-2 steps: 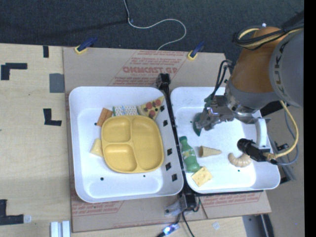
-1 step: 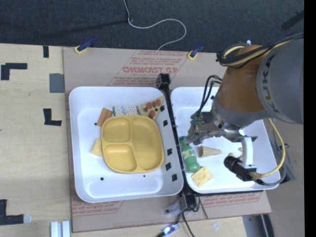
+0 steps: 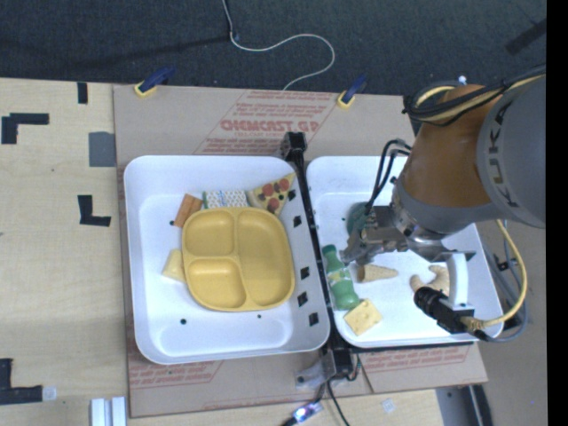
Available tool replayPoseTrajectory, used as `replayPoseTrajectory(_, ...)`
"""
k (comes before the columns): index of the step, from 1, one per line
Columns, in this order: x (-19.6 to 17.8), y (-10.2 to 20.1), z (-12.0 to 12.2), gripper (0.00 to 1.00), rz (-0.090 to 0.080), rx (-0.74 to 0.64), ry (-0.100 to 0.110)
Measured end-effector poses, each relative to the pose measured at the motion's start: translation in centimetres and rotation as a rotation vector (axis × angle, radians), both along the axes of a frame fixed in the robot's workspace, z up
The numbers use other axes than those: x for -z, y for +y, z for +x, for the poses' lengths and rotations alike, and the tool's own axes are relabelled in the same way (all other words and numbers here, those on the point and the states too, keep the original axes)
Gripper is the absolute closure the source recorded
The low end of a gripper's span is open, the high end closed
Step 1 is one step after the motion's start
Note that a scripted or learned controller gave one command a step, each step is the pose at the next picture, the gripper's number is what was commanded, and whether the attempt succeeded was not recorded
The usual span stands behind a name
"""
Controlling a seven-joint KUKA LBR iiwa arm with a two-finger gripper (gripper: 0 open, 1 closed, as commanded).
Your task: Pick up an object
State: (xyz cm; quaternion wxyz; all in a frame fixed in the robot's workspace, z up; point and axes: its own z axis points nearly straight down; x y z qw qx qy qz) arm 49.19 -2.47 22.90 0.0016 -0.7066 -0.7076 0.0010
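In the right bin, a yellow cheese wedge lies at six o'clock near the front wall. Behind it, a green bottle lies along the left wall, with a cone just beside it at three o'clock. The gripper hangs above them; I cannot tell its opening. In the left bin rests a yellow divided plate.

Right under the pincer there's a green bottle lying flat, a tan cone just beside it, yellow cheese wedge further below.
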Motion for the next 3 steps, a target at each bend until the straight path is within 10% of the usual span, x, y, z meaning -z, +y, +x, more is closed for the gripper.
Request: replayPoseTrajectory(3, 0.0, 1.6, 0.4, 1.0, -0.001, -0.001, -0.001)
